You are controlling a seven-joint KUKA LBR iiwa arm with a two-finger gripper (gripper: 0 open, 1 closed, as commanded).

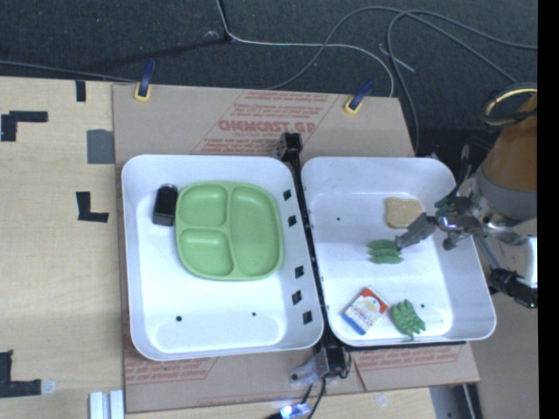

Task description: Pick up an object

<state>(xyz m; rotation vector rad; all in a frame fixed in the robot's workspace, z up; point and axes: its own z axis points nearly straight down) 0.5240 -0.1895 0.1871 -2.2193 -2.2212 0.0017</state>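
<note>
Overhead, I see two white bins side by side on a cardboard sheet: the left bin (140, 260) and the right bin (454, 321), meeting along a central seam fitted with black clips. My arm (511, 168) enters from the right, crossing the right bin's outer rim, and the gripper (409, 237) reaches down and to the left over that bin's middle. Its dark finger (417, 230) points toward the green leafy piece (383, 251), tip touching or just above that piece's right end; I cannot tell whether the fingers are apart or together. Count in the right bin: four things. One tan flat piece (403, 210) lies just above the gripper; one green leafy piece sits mid-bin with its long axis running left to right; a second green leafy piece (407, 318) lies near the front rim, long axis slanting from upper left to lower right; one small white packet (365, 310) with blue and orange print lies just left of it, tilted. Bare floor lies open along the right bin's left side and rear. Count in the left bin: one green divided plate (229, 230) with three compartments, and one small black block (164, 205) just beside its left edge; bare floor runs along the front.
</note>
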